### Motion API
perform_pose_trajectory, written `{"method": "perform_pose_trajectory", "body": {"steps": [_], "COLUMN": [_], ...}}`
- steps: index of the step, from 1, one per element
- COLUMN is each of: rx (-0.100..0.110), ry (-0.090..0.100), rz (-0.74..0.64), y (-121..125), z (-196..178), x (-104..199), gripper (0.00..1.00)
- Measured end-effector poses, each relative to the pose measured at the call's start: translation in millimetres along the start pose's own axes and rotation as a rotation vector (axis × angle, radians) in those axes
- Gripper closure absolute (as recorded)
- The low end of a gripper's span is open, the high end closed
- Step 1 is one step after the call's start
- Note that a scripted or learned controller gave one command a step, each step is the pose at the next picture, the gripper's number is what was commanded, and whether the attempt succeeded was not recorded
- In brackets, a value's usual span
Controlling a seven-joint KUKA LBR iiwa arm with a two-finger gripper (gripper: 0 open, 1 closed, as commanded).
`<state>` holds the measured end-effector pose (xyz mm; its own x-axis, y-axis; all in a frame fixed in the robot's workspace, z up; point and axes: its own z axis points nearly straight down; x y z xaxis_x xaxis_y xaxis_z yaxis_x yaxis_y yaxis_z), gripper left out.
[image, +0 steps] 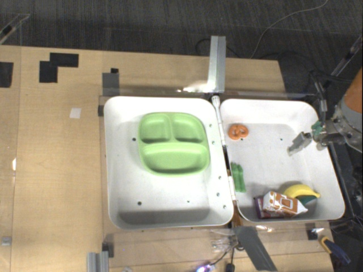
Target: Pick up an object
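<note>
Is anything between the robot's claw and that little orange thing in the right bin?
Nothing visible. The gripper hangs over the right bin near its right side, and bare white floor lies between it and the orange thing. The banana, carton and green piece lie nearer the camera.

I see even, fairly bright overhead light; the white bins (266, 152) nearly wash out, with glare along their far rim. Shadows are soft. The picture is slightly soft and grainy throughout.

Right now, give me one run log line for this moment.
gripper: over right bin, near right wall, holding nothing | right bin: orange pretzel, green piece, banana, packet | left bin: green tray
</note>
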<state>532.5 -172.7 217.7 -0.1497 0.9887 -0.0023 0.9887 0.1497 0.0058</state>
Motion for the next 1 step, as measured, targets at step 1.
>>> {"method": "perform_pose_trajectory", "body": {"steps": [1], "rx": [-0.001], "ry": [0.000], "rz": [0.085], "y": [18.6], "z": [-72.1], "x": [7.9], "gripper": [0.00]}}
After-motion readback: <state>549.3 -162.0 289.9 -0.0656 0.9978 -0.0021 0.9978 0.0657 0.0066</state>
